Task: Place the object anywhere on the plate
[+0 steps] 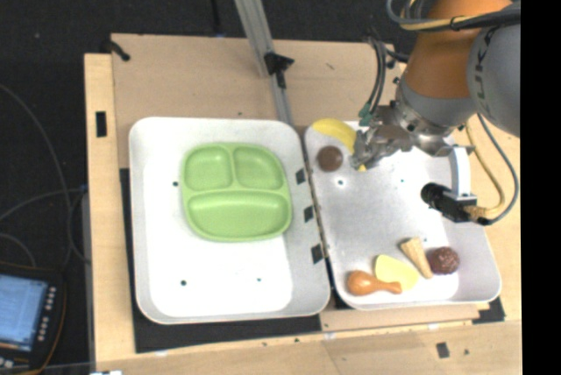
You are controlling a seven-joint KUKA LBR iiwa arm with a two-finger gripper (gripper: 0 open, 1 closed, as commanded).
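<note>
The green divided plate point(237, 193) lies alone in the left bin point(158, 277), left of the frame's centre, its three compartments bare, which leaves any of them free to receive the object. All the toy food sits in the right bin point(386, 215), so the arm's first business is in that bin, and the gripper point(366, 152) hangs low over its upper left corner, reached down from the orange and grey wrist at the upper right of the frame. Just left of the gripper lie a yellow banana-like piece point(334, 131) against the bin's top rim and a small brown round piece point(330, 159) below it; judging by the gripper's place, one of these two is probably the object meant, though which one cannot be told. Nothing can be made out between the tips, and whether they are spread or closed cannot be told at this scale. Along the bin's lower edge, well apart from the gripper, lie an orange drumstick-like piece point(372, 283), a pale yellow wedge point(396, 271), a tan cone point(416, 257) and a dark reddish ball point(443, 259).
</note>
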